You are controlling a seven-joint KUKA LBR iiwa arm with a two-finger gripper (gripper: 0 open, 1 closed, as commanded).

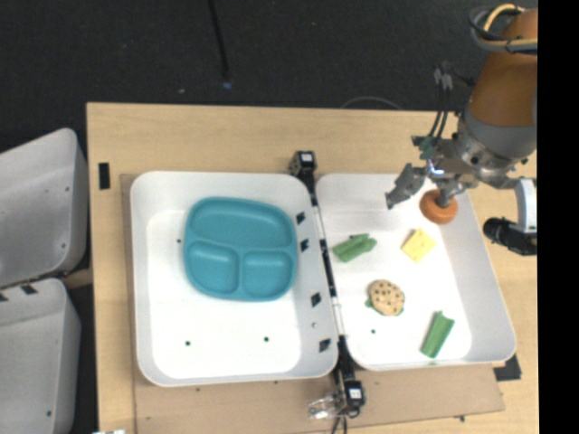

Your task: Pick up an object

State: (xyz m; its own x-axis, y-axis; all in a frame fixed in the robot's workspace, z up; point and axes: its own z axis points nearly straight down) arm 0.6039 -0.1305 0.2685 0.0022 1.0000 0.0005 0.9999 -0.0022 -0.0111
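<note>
My gripper (pixel 426 190) hangs over the far part of the right bin (pixel 488 278), open, with one dark finger (pixel 403 188) splayed to the left. Just under and right of it sits a small orange round object (pixel 441 210) on the bin floor; I cannot tell whether the fingers touch it. Further in the right bin lie a yellow block (pixel 417 244), a green piece (pixel 354 247), a brown speckled cookie (pixel 386 297) and a second green stick (pixel 437 334) near the front.
The left bin (pixel 158 333) holds a teal divided plate (pixel 241 248). A black clip (pixel 303 162) sits at the far end of the seam between the bins. The arm's grey body with its orange band (pixel 503 89) rises at the right edge.
</note>
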